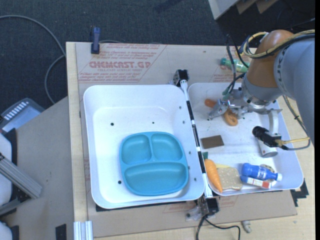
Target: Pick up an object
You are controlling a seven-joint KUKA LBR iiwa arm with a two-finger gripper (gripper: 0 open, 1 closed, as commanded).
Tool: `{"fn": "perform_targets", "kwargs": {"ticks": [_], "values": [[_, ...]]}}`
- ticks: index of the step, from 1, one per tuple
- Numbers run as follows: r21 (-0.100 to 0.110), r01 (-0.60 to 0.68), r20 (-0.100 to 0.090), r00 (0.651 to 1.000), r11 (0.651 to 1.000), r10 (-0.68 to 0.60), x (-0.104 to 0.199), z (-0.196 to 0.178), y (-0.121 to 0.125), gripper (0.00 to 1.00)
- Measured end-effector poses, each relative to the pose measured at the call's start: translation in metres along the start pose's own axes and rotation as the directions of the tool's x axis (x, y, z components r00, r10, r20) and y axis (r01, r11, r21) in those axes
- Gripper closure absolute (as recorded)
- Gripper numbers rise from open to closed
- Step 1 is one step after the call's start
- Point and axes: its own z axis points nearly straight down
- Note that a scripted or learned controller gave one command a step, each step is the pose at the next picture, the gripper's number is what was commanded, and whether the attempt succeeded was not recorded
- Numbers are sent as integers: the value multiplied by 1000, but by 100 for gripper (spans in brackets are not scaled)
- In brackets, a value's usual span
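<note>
The gripper (229, 111) is seen low over the right bin (292, 154), at approx. 11 o'clock from the bin's centre, w/ the grey arm (295, 64) reaching in from 3 o'clock. The claw's state cannot be told: it is seen from above and is partly masked by the wrist.

A tan piece (231, 119) is found right at the gripper tip, on the bin floor. It is small, rounded and pale orange-brown, maybe ring-shaped, though detail is too fine to be sure. Whether it is gripped or just touched cannot be made out.

Other items in the same bin, placed relative to the tan piece:
- a small orange bit (210, 103) is seen near, at 10 o'clock.
- a flat brown square (212, 142) lies at 7 o'clock, apart.
- a carrot (212, 175) lies at 7 o'clock, well apart, by the bin's edge, w/ a bread slice (230, 179) touching it.
- a blue bottle (257, 173) is laid on its side at 5 o'clock.

In the left bin (100, 114) a blue plate (152, 163) w/ 3 compartments is seen.
</note>
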Motion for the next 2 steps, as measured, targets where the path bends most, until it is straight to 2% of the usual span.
{"fn": "perform_targets", "kwargs": {"ticks": [1, 2], "values": [[0, 0, -1, 1000, 1000, 0, 28, -5, -59, 0], [-2, 0, 0, 1000, 1000, 0, 31, 0, -53, 0]]}}
